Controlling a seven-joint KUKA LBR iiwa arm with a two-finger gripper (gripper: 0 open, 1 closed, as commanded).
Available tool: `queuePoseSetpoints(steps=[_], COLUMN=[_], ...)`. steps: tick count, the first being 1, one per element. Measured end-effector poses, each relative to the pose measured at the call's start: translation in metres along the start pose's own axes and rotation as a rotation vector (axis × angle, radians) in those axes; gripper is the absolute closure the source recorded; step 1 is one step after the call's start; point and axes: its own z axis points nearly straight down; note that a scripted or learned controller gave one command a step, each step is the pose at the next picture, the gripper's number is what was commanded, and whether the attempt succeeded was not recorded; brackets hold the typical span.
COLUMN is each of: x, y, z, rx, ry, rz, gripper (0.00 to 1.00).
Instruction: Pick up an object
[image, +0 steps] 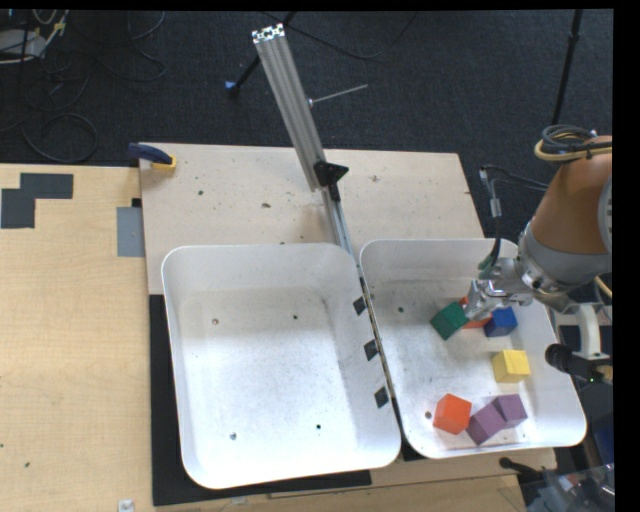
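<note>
My gripper (480, 306) reaches down into the right bin (420, 265) from the right, its tip right beside a green block (449, 320) and a blue block (501, 321). A thin red piece (466, 304) shows just under the tip. A yellow block (511, 365) lies nearer the front. An orange block (452, 413) and two purple blocks (496, 417) sit at the bin's front edge. The arm's wrist hides the fingertips.
The left bin (200, 270) adjoins the right one along a shared rim with black clips (371, 349). A slanted aluminium bar (300, 120) rises behind the bins. A blue-yellow clamp (152, 156) sits at the bench's far left corner.
</note>
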Motion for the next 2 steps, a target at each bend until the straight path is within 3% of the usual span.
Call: queuePoseSetpoints(steps=[2], x=[0.001], y=[0.003], z=[-0.099], rx=[-0.001], ry=[-0.001], rz=[-0.002], gripper=[1.00])
